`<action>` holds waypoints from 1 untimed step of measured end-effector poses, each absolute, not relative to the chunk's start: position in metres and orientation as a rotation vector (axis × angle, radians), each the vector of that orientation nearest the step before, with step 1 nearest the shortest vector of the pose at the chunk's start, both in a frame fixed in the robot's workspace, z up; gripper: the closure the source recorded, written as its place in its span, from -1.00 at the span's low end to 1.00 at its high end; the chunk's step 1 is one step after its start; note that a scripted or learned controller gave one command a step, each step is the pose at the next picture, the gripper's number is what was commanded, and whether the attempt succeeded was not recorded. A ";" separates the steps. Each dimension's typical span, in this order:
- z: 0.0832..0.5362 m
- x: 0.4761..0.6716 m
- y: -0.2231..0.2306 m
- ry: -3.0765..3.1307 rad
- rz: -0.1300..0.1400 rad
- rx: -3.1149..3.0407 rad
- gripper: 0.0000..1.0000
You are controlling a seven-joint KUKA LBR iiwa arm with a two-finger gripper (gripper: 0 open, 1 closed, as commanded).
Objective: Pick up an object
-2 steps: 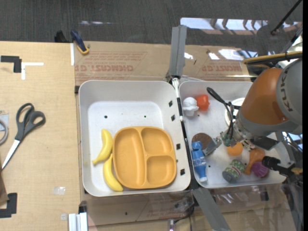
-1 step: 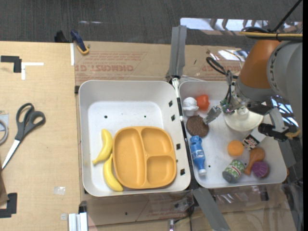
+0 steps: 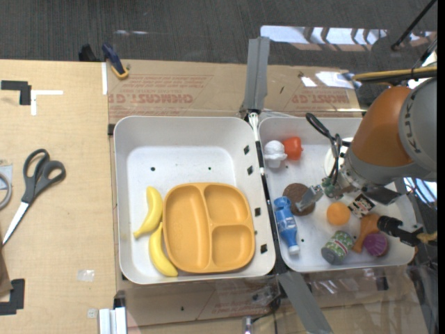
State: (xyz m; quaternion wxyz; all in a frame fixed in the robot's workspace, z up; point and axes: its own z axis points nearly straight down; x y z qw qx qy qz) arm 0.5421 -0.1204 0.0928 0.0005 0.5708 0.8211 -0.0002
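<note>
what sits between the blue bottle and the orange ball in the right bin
In the camera view, a brown round object lies between the blue bottle and the orange ball, slightly above the line joining them. The gripper hangs just past it.

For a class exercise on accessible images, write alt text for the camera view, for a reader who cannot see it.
A grey and orange robot arm reaches from the right over the right bin of small toys, including an orange ball and a blue bottle. The left bin holds a yellow divided plate and two bananas.

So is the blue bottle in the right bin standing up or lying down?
Lying down: the blue bottle rests lengthwise along the right bin's left wall.
</note>
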 end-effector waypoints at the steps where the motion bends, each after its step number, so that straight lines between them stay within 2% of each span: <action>1: 0.104 0.544 -0.121 2.578 0.001 1.787 1.00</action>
